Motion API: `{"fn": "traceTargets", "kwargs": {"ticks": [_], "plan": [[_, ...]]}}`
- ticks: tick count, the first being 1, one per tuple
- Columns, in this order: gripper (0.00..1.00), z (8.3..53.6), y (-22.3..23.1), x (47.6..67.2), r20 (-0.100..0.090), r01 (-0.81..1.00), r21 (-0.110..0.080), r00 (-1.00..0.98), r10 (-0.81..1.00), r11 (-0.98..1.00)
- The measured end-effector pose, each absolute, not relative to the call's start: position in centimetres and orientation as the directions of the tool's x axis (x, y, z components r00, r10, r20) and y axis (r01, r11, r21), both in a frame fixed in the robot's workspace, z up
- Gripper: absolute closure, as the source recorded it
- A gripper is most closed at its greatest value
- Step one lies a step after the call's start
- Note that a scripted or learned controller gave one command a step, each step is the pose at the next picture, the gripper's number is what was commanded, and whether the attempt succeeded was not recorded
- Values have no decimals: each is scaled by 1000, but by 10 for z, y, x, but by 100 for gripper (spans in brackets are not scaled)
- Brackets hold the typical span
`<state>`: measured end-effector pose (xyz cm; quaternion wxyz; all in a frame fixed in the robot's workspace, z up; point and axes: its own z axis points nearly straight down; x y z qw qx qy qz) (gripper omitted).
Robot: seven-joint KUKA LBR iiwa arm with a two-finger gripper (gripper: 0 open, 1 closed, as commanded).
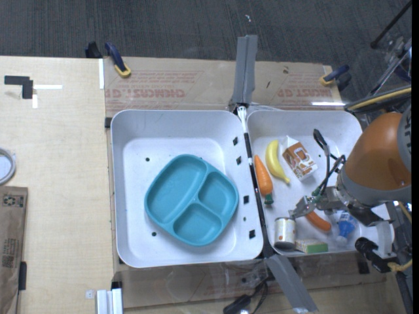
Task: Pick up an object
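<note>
Camera view, looking down on the bench: the grey arm with its orange band (383, 152) reaches in from the right over the right-hand white bin (353, 126), and the two-finger gripper (306, 207) hangs low among the clutter. How far its tips stand apart I cannot tell; they blur into the objects beneath. Just to its right lies a short orange sausage-like piece (319, 221), long axis slanting down to the right, touching or almost touching the tool. Just below left stands a small silver tin can (284, 231), with a pale green-ended block (311, 246) beside it along the near wall. Further up and left lie an orange carrot (263, 177) and a yellow banana (276, 163), both running lengthwise along the divider, and a white-and-orange carton (299, 160). Room is tight here. The left bin (124, 195) holds a blue three-compartment plate (191, 199), well apart.
</note>
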<state>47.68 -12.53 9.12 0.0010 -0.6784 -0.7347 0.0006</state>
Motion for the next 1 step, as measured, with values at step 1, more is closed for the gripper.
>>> {"fn": "traceTargets", "kwargs": {"ticks": [1], "plan": [[100, 100, -126, 477, 1, 997, -3, -76, 997, 76]]}}
